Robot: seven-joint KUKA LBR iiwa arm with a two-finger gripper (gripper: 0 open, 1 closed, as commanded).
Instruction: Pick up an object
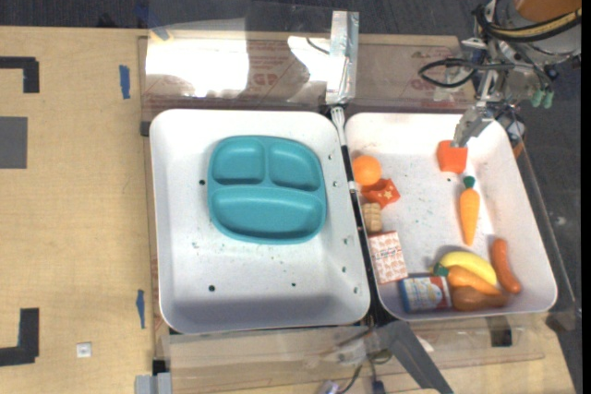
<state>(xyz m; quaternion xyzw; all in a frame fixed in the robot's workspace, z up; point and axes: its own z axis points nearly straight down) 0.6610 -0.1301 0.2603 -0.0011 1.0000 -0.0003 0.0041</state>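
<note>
I see the claw (482,120) over the right bin's (536,226) far corner; I cannot tell its state. An orange block (452,157) lies just below it, near the carrot (469,212).

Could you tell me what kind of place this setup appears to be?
Probably a robotics lab bench for grasping trials: two white bins, toy food such as a carrot and banana, and a cabled gripper.

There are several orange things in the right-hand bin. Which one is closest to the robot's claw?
The small orange block at the bin's top, just below the gripper. The round orange and the carrot lie farther away.
</note>
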